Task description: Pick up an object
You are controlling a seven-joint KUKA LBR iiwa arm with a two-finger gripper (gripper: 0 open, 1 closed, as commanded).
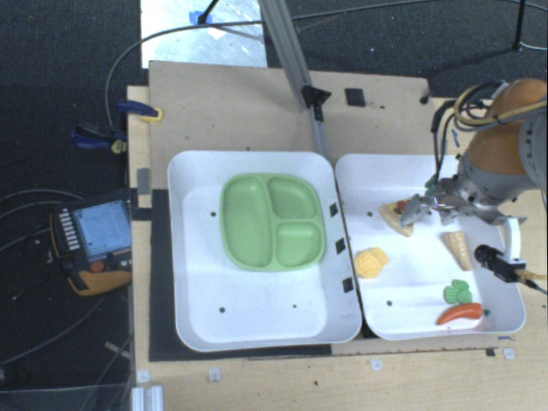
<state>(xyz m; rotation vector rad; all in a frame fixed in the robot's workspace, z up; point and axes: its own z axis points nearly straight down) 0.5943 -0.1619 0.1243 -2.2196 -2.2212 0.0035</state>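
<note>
Two white bins sit side by side on the bench: the left bin [197,315] holds a green divided plate [273,221], and the right bin [402,319] holds a pizza-slice toy [395,216], a yellow corn piece [370,263], a tan cone [458,248] and a green-and-red vegetable piece [460,305]. The gripper [419,208] hangs low over the right bin just beside the pizza-slice toy, and how it is set cannot be told. No brand, label or writing is legible on any object.
</note>
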